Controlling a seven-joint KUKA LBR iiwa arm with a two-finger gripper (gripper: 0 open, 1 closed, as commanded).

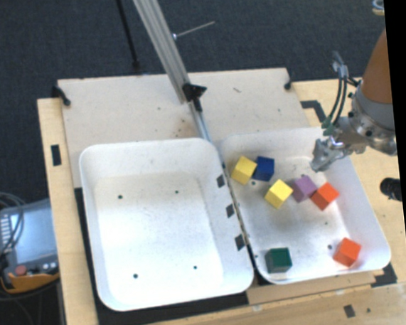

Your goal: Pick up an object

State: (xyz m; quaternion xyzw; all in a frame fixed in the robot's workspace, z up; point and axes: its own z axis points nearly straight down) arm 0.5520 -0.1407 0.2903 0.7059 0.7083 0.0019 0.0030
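Observation:
Several small cubes lie in the right bin (365, 210). A yellow cube (244, 169) touches a blue cube (264, 168) near the bin's far left. A second yellow cube (279, 193) lies mid-bin, with a purple cube (304, 186) and an orange cube (325, 196) side by side to its right. A green cube (278, 259) and another orange cube (347, 251) rest near the front wall. My gripper (321, 155) hangs over the bin's far right part, just above and behind the purple and orange cubes. Nothing shows between its tips.
The left bin (96, 204) stands beside the right one, with a black clip strip along the shared wall. A slanted aluminium post (166, 44) rises from behind the bins. Cables and a small device (18, 247) sit off the bench's left edge.

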